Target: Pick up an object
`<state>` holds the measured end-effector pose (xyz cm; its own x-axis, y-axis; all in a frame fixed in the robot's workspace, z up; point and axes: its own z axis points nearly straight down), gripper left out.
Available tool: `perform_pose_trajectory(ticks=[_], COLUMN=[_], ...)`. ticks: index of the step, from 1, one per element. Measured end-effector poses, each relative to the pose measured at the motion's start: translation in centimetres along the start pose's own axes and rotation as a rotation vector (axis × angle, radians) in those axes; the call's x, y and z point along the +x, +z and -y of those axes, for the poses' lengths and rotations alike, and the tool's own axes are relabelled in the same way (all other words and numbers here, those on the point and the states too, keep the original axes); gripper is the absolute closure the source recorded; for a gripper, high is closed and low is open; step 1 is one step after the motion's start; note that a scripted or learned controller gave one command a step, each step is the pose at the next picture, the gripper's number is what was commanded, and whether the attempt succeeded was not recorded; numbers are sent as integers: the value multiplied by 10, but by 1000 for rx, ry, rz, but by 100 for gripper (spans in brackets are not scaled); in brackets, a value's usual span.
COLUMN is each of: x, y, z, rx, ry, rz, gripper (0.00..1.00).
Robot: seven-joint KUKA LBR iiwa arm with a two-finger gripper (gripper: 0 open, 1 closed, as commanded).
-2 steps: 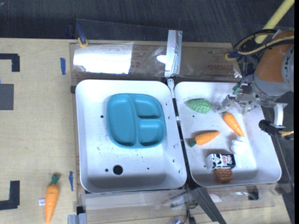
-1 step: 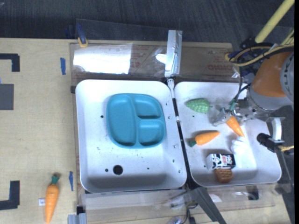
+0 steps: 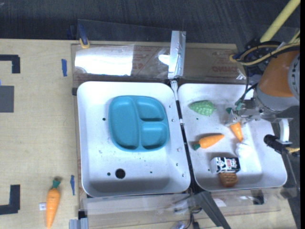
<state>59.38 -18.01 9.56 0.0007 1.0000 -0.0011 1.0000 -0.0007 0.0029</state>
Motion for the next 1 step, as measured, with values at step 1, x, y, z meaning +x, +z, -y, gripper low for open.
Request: perform_pose_trajectory(ticks=[1], x=[55], y=[-76], z=[-39], rx=[1], ry=[-26], rz=[-2], gripper=[100])
